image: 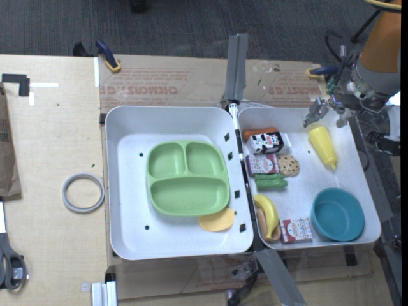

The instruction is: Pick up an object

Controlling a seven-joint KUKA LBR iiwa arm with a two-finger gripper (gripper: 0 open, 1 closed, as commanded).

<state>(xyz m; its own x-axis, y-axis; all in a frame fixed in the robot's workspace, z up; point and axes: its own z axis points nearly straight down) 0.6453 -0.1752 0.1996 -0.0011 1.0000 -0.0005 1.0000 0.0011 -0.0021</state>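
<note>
My gripper [328,115] hangs open over the far right corner of the right bin [370,190], with nothing between its fingers. Just below it a yellow bottle [323,146] lies on the bin floor, apart from the fingertips. Also in this bin are a blue bowl [338,214], a banana [268,213], a small red box [296,230], a green pea pod [271,182], a cookie [289,166], a red packet [262,164], a black-and-white carton [264,143] and an orange carrot [261,133].
The left bin [121,190] holds a green divided plate [188,177] with a yellow slice [217,221] at its near edge. A grey ring [83,192] lies on the bench to the left. A blue-yellow clamp [108,56] sits at the back.
</note>
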